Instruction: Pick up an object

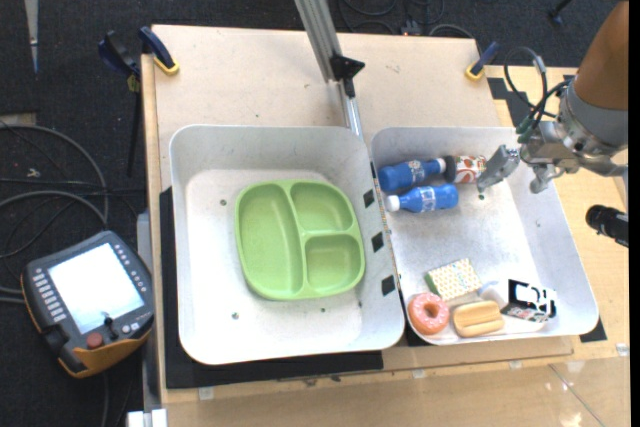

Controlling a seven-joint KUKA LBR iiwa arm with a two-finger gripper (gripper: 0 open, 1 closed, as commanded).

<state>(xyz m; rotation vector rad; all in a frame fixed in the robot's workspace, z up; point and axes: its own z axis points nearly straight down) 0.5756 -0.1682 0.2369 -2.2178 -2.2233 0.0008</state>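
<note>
My gripper (pixel 518 170) hangs over the far right part of the right bin (pixel 500 240), its two fingers spread apart with nothing between them. Just left of it lie two blue bottles: one (pixel 410 173) with a brown-and-white end toward the gripper, and one (pixel 425 199) with a white cap pointing left. At the bin's near edge sit a pink donut (pixel 430 313), a tan bun (pixel 476 318), a pale yellow-green sponge (pixel 452 278) and a small black-and-white item (pixel 529 299).
The left bin (pixel 200 215) holds a green divided plate (pixel 300 239). A slanted metal pole (pixel 312 5) crosses above the bins' far edge. A teach pendant (pixel 85 300) lies on the floor at left. Yellow clamps (pixel 160 55) mark the bench's far corners.
</note>
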